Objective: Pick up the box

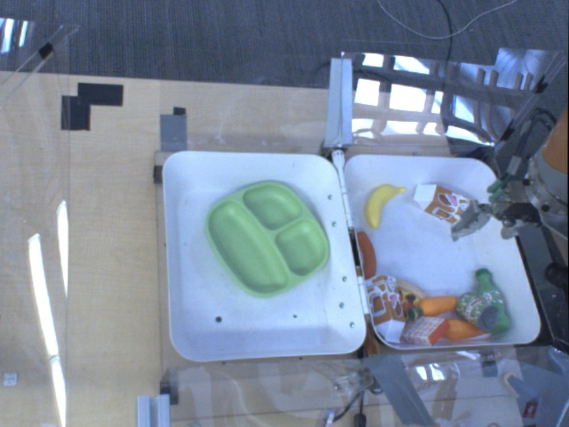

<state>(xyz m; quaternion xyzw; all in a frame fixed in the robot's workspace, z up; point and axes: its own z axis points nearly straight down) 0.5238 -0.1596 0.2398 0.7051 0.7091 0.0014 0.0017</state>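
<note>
The hand [488, 218] hangs open at the right bin's [524, 278] far right, fingers spread, holding nothing, just right of the box [442, 203]. A banana [382, 203] lies left of the box.

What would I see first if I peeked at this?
Probably the big green divided plate lying alone in the left bin. Next, the yellow banana at the top of the right bin, and the gripper reaching in from the right beside a small orange-and-white box.

Arm [553, 163] cut off by right edge.
</note>
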